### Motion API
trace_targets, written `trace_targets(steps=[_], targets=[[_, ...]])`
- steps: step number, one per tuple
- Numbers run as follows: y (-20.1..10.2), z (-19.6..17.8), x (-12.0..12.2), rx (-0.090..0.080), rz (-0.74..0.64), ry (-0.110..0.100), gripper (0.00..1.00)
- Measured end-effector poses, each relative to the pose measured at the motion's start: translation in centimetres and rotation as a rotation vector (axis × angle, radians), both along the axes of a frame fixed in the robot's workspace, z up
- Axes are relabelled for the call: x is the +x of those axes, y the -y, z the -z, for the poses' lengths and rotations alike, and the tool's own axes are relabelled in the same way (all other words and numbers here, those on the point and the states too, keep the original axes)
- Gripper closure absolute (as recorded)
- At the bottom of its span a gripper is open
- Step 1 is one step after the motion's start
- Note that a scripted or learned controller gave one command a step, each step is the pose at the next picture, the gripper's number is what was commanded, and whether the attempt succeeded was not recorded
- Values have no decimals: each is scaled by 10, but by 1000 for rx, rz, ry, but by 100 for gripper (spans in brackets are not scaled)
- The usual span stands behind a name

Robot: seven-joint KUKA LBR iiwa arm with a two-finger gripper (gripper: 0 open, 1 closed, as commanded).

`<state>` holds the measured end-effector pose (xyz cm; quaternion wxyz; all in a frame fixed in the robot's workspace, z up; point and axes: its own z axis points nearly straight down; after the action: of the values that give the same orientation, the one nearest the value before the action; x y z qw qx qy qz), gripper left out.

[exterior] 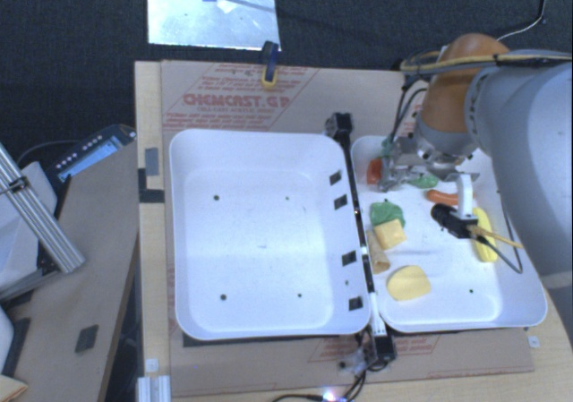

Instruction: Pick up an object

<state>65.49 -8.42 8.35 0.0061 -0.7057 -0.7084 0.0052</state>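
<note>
— Why is the arm (501,114) bent over the far end of the right bin (519,302)?

— The gripper (400,169) hangs low over a red piece (374,172) there, likely its target (whether the claw is open or closed, I cannot tell).

— And the rest?

— Green piece (387,212) and yellow block (407,282) lie nearer, apart; the left bin (260,239) sits alongside.

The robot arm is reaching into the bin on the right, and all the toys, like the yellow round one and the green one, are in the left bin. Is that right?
Not quite. The camera view shows the toys in the shallow white right bin, where the arm reaches: the round yellow lump and the small green piece both lie there, not in the shallow white left bin.
</note>
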Motion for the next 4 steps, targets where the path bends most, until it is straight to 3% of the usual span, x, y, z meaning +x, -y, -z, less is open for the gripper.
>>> trace_targets(steps=[1, 2, 4], targets=[[17, -1, -30, -2, 4, 15, 100], [15, -2, -21, -1, 1, 19, 100], [0, -1, -35, -2, 0, 17, 100]])
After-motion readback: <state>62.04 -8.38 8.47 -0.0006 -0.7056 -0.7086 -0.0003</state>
